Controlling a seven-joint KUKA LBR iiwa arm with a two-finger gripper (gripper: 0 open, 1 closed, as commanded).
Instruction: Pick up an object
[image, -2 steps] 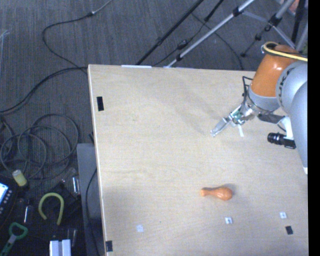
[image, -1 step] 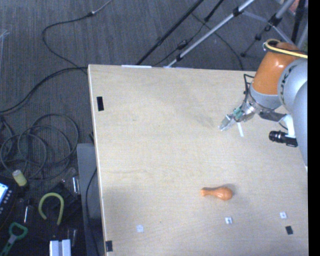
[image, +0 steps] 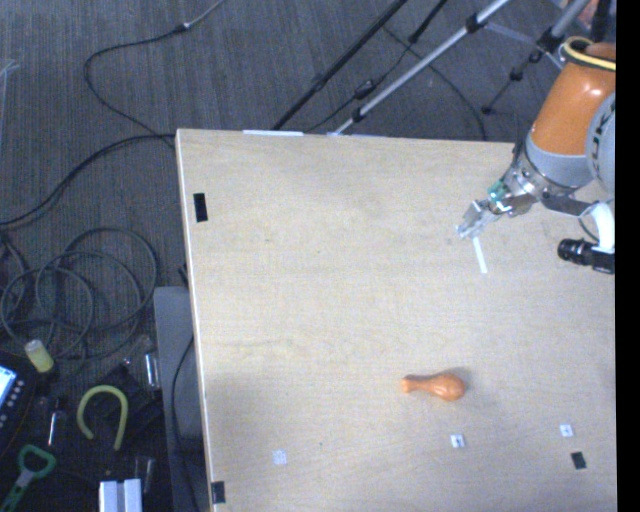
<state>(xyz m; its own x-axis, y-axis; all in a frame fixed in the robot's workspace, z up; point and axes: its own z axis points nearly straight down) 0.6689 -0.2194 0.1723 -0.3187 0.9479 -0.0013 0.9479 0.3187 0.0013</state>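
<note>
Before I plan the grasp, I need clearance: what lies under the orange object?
The orange object lies directly on the bare wooden board, with nothing else visibly beneath it. The contact patch itself is covered.

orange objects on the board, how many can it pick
1: the orange pear-shaped object lies on the wooden board, toward its near right, well apart from the gripper.

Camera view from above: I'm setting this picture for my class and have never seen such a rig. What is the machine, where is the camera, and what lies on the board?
The camera is fixed above the bench, looking down at a slant. The grey and orange shape at the right is a robot arm. Its gripper hangs over the wooden board, with nothing seen between its fingers. One small orange object, shaped like a drumstick, lies on the board, well apart from the gripper. Cables and tools lie on the floor at the left.
</note>
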